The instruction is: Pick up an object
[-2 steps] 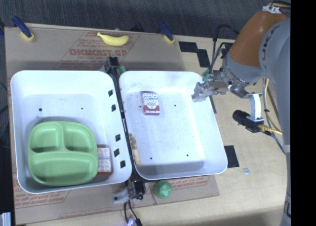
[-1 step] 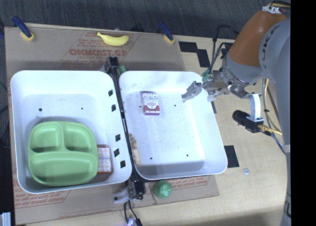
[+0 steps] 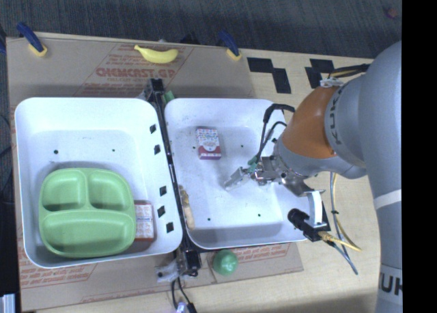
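Where gripper (image 3: 235,178) hangs, red box (image 3: 208,142) near

The gripper (image 3: 235,179) hangs over the right bin (image 3: 225,233), right and slightly below the small red box (image 3: 209,143), apart from it. Left of that box, in the left bin (image 3: 27,120), lies a green tray (image 3: 87,212).

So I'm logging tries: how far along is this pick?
Nothing looks picked yet. The small red box lies on the right bin floor, apart from the gripper, which sits low over the bin floor. Closing on an object and lifting remain.
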You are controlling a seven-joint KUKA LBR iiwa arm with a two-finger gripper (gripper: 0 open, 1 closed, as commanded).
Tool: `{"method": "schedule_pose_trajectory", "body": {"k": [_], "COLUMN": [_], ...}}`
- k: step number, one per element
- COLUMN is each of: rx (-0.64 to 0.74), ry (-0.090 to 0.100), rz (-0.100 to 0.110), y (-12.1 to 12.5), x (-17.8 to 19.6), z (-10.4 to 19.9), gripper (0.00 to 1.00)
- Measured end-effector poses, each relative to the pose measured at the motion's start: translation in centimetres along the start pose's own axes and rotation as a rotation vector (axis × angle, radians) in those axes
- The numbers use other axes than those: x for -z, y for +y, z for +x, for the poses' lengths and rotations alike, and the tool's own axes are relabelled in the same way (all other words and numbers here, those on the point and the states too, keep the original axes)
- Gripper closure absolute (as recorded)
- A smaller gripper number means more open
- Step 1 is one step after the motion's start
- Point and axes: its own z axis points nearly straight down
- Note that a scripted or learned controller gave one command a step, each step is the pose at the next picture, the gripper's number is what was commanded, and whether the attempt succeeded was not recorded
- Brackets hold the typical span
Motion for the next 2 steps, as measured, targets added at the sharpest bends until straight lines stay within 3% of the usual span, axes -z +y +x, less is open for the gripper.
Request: {"method": "schedule_pose_trajectory", "body": {"k": [1,2], "rx": [-0.002,0.001], "ry": [-0.001,0.001], "rz": [-0.004,0.002], "y": [7.1,-2.8], "x": [0.1,0.0], "z": [-2.4,1.7], "gripper": [0.00,0.00]}}
